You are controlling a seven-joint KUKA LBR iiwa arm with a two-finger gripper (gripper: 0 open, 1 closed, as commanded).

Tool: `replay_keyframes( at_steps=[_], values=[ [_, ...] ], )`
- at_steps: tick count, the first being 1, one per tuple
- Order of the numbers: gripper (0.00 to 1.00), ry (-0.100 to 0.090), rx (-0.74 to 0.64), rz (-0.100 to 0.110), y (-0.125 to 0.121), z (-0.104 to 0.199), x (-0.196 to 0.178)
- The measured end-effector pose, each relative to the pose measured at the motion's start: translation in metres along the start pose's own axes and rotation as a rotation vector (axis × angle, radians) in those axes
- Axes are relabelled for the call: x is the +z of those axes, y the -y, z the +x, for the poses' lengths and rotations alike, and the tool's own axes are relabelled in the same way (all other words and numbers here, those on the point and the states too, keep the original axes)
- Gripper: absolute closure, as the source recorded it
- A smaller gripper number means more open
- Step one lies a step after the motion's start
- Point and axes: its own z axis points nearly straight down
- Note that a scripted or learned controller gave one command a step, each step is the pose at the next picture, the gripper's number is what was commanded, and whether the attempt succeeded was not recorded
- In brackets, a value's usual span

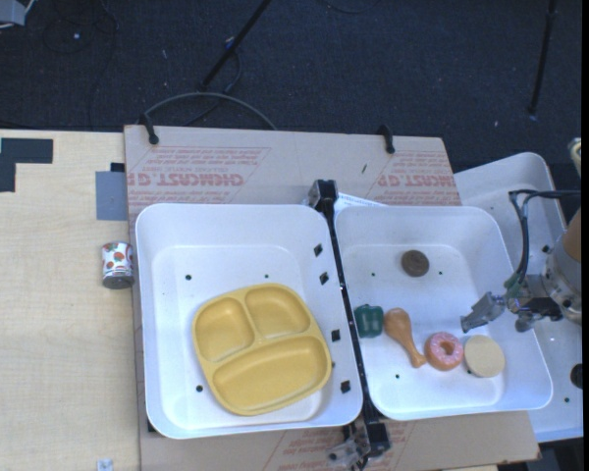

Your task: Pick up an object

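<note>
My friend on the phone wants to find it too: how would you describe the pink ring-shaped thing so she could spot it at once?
Look in the right-hand white bin, along its near side where a row of small items lies. The doughnut sits there between a tan drumstick-shaped toy and a pale round disc. It alone is pink, with a hole through its middle.

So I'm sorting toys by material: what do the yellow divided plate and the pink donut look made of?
The yellow divided plate looks like moulded plastic: one even colour, smooth rounded compartment ridges, a soft sheen. The pink donut is probably plastic or rubbery toy food, uniformly pink and matte, though the view is too coarse to say which.
</note>
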Motion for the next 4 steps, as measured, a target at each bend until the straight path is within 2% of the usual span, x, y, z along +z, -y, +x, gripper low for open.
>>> replay_keyframes(
  at_steps=[1, 3, 4],
  values=[
    [0.0, 0.003, -0.003, -0.011, -0.003, 0.0, -0.006],
    [0.0, 0.0, -0.004, -0.009, -0.012, 0.012, 0.091],
    [0.0, 0.002, -0.001, -0.011, -0.012, 0.013, 0.107]
  ],
)
